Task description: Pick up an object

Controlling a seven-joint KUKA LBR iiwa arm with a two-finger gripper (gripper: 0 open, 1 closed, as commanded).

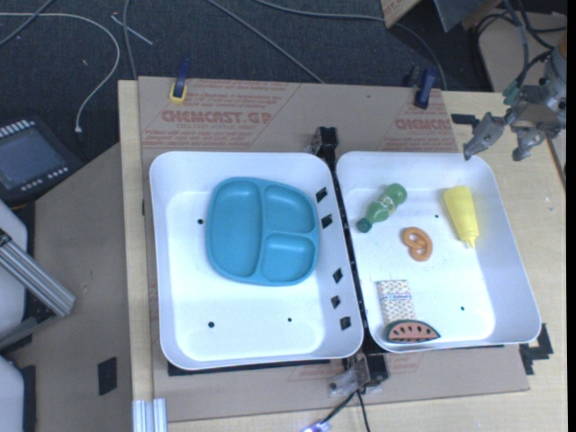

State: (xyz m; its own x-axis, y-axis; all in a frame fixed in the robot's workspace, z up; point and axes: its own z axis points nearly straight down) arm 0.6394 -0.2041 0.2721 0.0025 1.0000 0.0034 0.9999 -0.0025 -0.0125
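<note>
Cardboard [297, 115] reads "CHEMCAST GP" in red; gripper [498, 146] fingers spread wide, holding nothing.

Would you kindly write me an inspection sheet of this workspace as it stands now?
Surface: a bench topped with brown cardboard, two white bins side by side, left bin and right bin.
Job's things: in the right bin a green bottle, a yellow bottle, a pretzel, a small patterned packet and a watermelon slice at the near rim.
Clutter: a blue divided plate in the left bin.
Grippers: the gripper hangs above the right bin's far right corner, fingers spread, nothing between them.
Cables: white cables on the dark floor behind the bench.
Surroundings: two blue clamps on the cardboard's far edge; a dark screen at left.
</note>
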